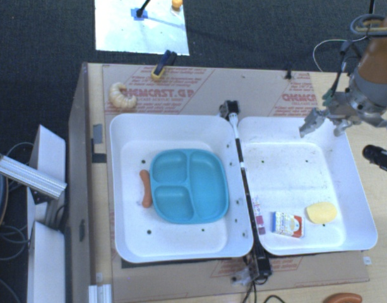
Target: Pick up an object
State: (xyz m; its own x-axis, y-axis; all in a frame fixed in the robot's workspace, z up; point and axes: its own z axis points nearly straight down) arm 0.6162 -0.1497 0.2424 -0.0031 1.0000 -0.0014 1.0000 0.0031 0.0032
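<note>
Left bin (127,232) holds blue tray (189,185); gripper (324,123) spread wide, holding nothing.

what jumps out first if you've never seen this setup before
A bright blue divided plate lies in the left bin, with an orange sausage just beside it. In the right bin, a yellow lump and a small red and white packet lie near the front, while the gripper hangs over the far corner.
</note>
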